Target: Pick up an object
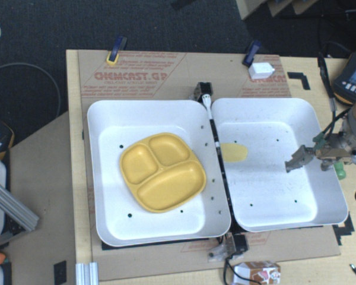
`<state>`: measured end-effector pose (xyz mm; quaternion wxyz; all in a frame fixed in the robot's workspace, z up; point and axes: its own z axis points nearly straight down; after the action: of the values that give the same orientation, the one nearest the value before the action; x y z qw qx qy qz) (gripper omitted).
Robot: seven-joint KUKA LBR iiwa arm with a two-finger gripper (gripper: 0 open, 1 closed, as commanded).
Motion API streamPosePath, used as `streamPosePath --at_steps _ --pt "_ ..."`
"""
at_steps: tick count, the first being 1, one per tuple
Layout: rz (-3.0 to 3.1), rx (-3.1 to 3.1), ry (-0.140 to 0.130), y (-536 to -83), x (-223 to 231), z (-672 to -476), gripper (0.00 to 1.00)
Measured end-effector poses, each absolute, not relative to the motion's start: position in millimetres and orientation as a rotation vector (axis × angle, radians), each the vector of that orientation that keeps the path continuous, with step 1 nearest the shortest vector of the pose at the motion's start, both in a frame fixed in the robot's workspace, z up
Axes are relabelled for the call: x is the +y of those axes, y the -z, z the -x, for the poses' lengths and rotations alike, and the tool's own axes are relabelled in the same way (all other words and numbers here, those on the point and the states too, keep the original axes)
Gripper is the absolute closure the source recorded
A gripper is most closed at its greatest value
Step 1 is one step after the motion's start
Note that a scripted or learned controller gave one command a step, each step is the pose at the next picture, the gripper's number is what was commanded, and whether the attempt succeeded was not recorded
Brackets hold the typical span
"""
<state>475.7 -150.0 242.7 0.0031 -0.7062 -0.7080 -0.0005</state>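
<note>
So the yellow divided plate [162, 172] sits mid left bin [101, 159]; a pale yellow flat piece [234, 152] lies by the right bin's [273, 212] left wall; gripper [296, 161] hovers near that bin's right edge, holding nothing; can't tell how its jaws stand.

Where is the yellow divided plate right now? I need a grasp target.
The yellow divided plate lies in the middle of the left bin, across the divider from the gripper.

The divided yellow plate [162, 172] occupies the middle of the left bin [101, 159]. In the right bin [273, 114], a small yellow piece [234, 152] lies near the left wall; the floor beyond it is open.
</note>
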Motion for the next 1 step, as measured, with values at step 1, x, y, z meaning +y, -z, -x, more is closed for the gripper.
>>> streamPosePath --at_steps 1 --pt "2.215 -2.236 0.01 -302.2 -80.2 -488.4 0.0"
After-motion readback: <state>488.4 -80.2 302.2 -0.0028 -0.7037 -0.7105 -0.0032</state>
